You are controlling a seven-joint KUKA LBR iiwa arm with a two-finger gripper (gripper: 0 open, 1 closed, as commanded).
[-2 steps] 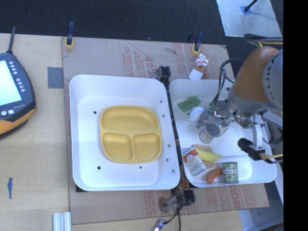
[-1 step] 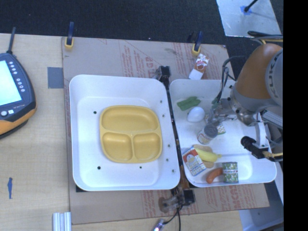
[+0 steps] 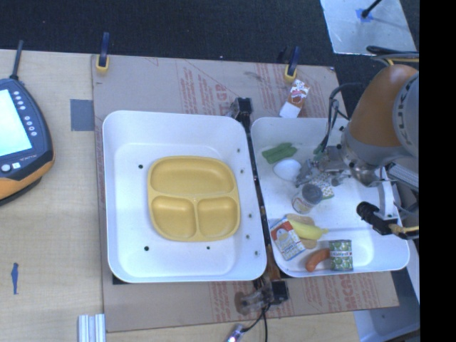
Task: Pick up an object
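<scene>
Reaching in over the right bin [image 3: 399,262], we have our gripper [image 3: 318,179] low among the clutter. From above, the wrist hardware hides the grip, so we cannot tell its state, nor whether anything is in it.

Just below and a touch left of the gripper lies a small can [image 3: 308,197], on its side or tilted, its round end toward the camera. It looks like the nearest candidate, nearly under us, though we cannot say if we touch it. Left and slightly above the gripper sits a white egg-shaped piece [image 3: 287,169], with a green leaf-like toy [image 3: 278,152] beyond it.

Farther below lie a yellow banana [image 3: 308,229], a small red-and-white carton [image 3: 287,240], an orange carrot-like piece [image 3: 317,260] and a green can [image 3: 340,255], all well apart from us. The banana's long axis runs roughly left to right.

Far to our left, the other bin [image 3: 117,191] holds a yellow divided plate [image 3: 193,197].

We judge the coming move turns on the small can: a short drop should meet it, but a round side may roll away.
</scene>
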